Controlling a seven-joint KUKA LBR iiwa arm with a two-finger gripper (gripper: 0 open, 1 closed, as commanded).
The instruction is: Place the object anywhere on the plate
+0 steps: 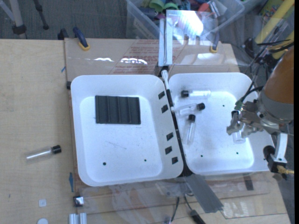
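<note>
The gripper (237, 129) hangs low over the right-hand part of the right bin (243, 84), its metal fingers pointing down at the white floor; whether they stand apart or together cannot be told from this angle, and nothing can be seen between them. Above it rises the grey wrist with the orange band (285, 80).

To the claw's left, within the same bin, lie three clear vials with black caps. The nearest, the lower vial (190, 129), lies roughly upright in the view, cap at the top. Just above and left of it the middle vial (190, 108) lies aslant, and farther up the top vial (196, 94) lies nearly level, cap to the left. All three are apart from the claw.

Well to the claw's left, past the divider with its black clips (168, 122), the left bin (77, 125) holds the dark ribbed plate (117, 109) in its upper part, with no vial upon it.

Far left of the claw, out on the wooden bench (28, 92), a fourth vial (43, 152) lies on its side. Behind the bins stands a clear tub of coloured toys (187, 1). The cardboard behind the bins bears faint red print, too blurred to read.
</note>
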